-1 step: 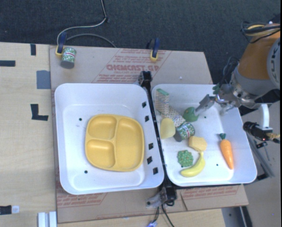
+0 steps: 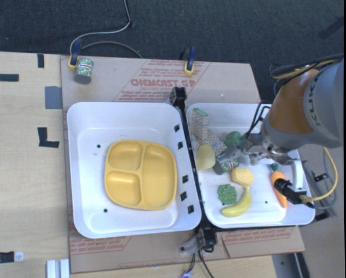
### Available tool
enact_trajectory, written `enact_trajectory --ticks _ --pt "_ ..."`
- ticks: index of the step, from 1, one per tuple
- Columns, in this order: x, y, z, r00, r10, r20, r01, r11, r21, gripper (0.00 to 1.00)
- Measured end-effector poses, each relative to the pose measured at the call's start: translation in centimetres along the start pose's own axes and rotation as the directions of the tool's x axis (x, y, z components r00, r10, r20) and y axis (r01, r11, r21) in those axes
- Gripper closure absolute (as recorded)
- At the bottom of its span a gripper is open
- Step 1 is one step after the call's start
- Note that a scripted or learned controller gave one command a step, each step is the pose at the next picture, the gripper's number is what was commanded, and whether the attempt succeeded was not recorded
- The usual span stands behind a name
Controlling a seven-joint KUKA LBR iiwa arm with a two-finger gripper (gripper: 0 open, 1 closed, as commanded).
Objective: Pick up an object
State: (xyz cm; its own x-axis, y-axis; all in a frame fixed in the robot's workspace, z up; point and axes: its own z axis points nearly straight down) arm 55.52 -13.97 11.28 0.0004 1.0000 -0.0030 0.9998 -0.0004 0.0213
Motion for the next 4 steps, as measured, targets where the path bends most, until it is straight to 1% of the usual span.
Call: enact_trajectory --ticks 1,2,3,4 --pt "0.9 -0.4 0.3 1.000 0.002 0.005 -0.002 1.000 -0.011 0.00" --pt "2.4 -4.7 2.2 1.000 0.000 -0.003 0.001 1.000 0.022 0.00" --pt "2.5 -4.7 1.2 1.000 -0.001 -0.004 0.001 1.000 0.024 1.00" --pt "2.5 -4.7 1.2 1.000 -0.001 -0.004 0.001 1.000 0.024 0.00"
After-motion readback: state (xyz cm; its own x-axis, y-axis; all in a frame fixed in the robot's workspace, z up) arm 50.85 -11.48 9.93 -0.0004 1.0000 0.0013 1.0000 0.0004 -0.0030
